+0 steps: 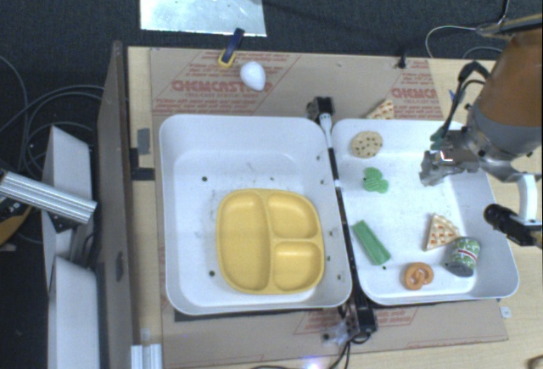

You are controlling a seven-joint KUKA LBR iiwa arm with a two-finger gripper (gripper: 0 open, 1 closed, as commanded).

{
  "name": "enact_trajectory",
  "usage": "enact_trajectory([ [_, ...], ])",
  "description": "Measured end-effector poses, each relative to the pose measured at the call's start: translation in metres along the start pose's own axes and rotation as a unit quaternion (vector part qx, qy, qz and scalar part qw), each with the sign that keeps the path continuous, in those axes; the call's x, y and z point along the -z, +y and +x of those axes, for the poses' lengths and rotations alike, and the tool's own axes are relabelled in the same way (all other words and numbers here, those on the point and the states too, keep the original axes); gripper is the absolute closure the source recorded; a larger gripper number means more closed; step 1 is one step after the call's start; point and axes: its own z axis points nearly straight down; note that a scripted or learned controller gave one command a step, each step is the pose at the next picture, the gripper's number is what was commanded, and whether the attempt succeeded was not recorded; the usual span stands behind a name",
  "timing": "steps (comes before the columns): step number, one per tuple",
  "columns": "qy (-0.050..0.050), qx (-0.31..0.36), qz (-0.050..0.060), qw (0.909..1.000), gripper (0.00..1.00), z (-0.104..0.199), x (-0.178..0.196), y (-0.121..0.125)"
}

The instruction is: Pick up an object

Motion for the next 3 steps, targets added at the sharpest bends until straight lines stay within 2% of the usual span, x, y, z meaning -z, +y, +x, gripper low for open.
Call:
enact_trajectory([
  [1,0.001,0.003,-0.001,1.0000,0.00,0.003,0.000,0.002],
  [2,0.001,0.004,0.002,1.0000,0.00,-0.006,-0.112,0.084],
  [3,0.001,0.005,-0.001,1.0000,0.00,0.016,-0.138,0.119],
])
